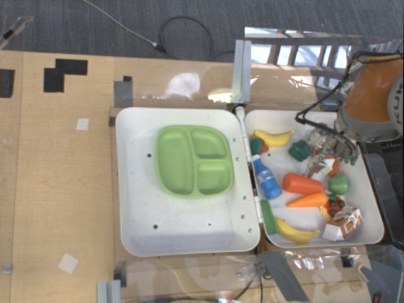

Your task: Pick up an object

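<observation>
Reaching in from the right, the arm (372, 93) is bent down over the right bin (372, 235), orange band up top, wrist pointing at the toys. Its gripper (323, 155) hangs low just above the orange carrot (303, 183), with a green block (298, 150) beside it on the left. Can't tell how wide it's set from here, too much clutter around it. A yellow banana (273, 137) lies further left of the gripper. Over in the left bin (145, 232) sits a green divided plate (193, 160).
</observation>
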Available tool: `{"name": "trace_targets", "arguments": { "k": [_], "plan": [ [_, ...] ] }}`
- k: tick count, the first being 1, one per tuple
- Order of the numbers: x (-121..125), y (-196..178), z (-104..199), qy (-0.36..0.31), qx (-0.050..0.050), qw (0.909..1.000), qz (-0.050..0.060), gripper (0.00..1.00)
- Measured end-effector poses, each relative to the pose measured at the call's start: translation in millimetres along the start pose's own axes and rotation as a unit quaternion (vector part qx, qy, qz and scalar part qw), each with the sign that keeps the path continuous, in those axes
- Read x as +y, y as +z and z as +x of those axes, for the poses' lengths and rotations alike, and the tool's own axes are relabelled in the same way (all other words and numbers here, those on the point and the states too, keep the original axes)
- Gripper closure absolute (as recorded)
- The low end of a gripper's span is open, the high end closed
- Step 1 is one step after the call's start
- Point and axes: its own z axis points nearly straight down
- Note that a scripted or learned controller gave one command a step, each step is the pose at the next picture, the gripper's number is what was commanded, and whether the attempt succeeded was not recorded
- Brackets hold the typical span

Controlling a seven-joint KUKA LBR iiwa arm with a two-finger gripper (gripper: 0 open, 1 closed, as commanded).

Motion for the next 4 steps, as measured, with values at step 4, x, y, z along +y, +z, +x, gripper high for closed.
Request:
{"name": "trace_targets", "arguments": {
  "k": [4],
  "plan": [
    [72.6,-3.2,95.4,0.119,-0.004,0.9929,-0.002,0.00]
  ]
}}
